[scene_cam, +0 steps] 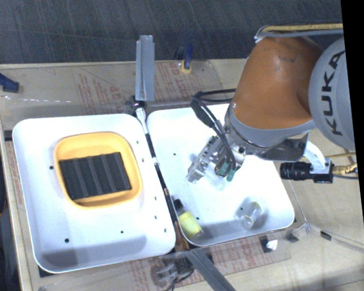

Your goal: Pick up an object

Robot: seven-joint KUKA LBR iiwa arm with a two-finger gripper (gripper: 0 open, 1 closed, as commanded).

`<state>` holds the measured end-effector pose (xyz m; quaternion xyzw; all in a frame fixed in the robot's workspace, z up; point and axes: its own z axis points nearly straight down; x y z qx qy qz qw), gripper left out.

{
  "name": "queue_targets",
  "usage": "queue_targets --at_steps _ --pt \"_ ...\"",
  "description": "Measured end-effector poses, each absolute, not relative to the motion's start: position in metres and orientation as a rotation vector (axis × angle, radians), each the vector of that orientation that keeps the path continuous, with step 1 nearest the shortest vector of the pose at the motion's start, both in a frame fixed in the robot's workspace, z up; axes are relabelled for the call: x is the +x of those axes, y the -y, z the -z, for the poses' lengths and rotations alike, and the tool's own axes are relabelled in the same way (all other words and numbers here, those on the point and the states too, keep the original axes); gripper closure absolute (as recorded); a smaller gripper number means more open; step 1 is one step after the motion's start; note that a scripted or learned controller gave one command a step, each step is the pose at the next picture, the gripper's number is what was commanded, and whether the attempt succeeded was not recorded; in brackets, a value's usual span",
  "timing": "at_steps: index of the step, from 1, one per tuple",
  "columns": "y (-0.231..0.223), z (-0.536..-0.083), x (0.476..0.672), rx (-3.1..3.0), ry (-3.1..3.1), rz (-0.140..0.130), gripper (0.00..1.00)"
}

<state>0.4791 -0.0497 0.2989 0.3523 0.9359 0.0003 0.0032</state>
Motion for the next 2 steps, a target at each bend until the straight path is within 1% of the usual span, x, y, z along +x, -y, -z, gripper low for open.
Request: queue_targets --at_steps 1,2 --pt "0.030 -0.341 0.477 1.745 -2.609 0.000 1.00" --pt "0.044 -0.424 0.518 2.264 -2.175 0.000 1.00"
